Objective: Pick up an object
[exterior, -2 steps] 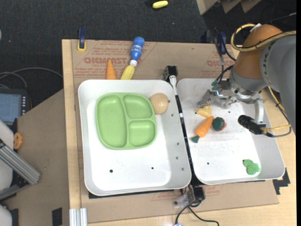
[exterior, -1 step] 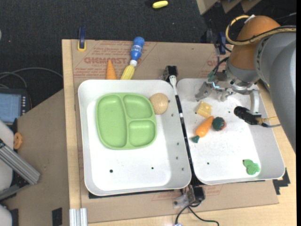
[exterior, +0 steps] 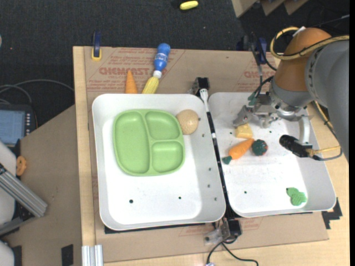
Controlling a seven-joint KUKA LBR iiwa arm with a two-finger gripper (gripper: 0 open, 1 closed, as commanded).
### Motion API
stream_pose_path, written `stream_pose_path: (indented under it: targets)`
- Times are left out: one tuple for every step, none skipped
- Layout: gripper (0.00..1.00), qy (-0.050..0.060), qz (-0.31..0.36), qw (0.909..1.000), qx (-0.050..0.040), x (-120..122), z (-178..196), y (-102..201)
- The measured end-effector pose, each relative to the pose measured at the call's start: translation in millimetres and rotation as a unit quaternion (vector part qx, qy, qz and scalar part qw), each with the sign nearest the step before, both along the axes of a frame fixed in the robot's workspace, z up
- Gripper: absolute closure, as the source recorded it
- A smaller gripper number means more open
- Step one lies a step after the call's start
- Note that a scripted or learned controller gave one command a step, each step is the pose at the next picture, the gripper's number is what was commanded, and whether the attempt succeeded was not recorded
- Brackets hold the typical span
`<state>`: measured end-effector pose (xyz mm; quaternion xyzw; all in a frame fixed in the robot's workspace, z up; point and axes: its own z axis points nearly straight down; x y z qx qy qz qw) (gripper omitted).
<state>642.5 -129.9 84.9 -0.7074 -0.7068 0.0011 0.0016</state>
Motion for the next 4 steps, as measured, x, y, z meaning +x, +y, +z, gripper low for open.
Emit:
stream_pose_path:
  targets:
    - [0.00, -0.004, 0.001, 1.0000, -0.0010, 25.3, 0.3, 0.8]
    - [0.00, 0.000, 0.000, 1.0000, 0.0004, -6.3, -0.2, 15.4]
    - [1.00, -0.002, 0.000, 1.0000, -0.0001, -4.4, 10.6, 14.9]
    - [1.00, -0.005, 0.004, 1.0000, 0.0016, -52.1, 106.0, 89.5]
